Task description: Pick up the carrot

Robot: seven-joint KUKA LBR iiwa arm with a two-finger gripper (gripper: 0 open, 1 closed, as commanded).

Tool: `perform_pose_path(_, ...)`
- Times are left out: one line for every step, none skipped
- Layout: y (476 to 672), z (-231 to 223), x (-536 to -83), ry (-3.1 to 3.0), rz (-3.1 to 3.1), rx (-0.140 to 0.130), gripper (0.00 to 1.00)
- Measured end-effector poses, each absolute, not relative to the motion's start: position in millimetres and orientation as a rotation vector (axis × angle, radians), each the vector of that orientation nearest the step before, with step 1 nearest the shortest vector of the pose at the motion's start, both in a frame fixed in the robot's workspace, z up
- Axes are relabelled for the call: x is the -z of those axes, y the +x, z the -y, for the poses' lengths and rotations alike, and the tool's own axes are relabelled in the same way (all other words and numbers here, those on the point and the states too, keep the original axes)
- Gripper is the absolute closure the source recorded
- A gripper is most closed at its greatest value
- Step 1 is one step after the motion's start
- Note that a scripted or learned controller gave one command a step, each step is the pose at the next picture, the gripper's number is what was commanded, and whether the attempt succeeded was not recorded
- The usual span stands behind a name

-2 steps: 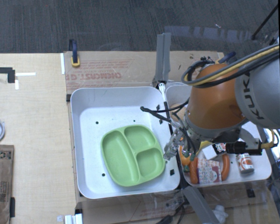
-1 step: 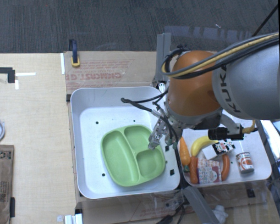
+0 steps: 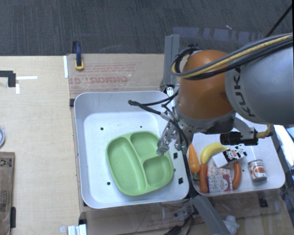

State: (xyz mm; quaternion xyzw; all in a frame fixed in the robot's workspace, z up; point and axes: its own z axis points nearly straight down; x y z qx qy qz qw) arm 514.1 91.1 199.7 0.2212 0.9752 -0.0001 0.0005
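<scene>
The gripper (image 3: 165,144) hangs over the right edge of the green plate (image 3: 132,165), which lies in the left bin (image 3: 85,141). Its fingers point down toward the plate's upper right compartment; whether they are apart or closed cannot be told from this view, and nothing is seen between them. The arm (image 3: 261,81), with its orange band (image 3: 206,91), reaches across above the plate's right side.

The carrot (image 3: 193,159) lies right of the plate, in the right bin (image 3: 279,175), just past the wall between the bins and near the gripper. Further right of the plate, beside the carrot, sit a banana (image 3: 211,151), a printed packet (image 3: 219,179), a small cow figure (image 3: 233,154) and a can (image 3: 257,171).
</scene>
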Motion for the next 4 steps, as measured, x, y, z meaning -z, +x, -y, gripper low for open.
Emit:
perform_pose_path(526.2, -220.1, -225.3, 0.29, -3.127, -0.001, 1.0)
perform_pose_path(482.5, -206.5, -231.1, 0.089, -3.14, 0.001, 1.0)
perform_pose_path(484.3, -227.5, -216.0, -0.399, -3.117, 0.0, 1.0)
perform_pose_path(522.7, -150.9, -257.5, -0.741, -3.05, -0.001, 1.0)
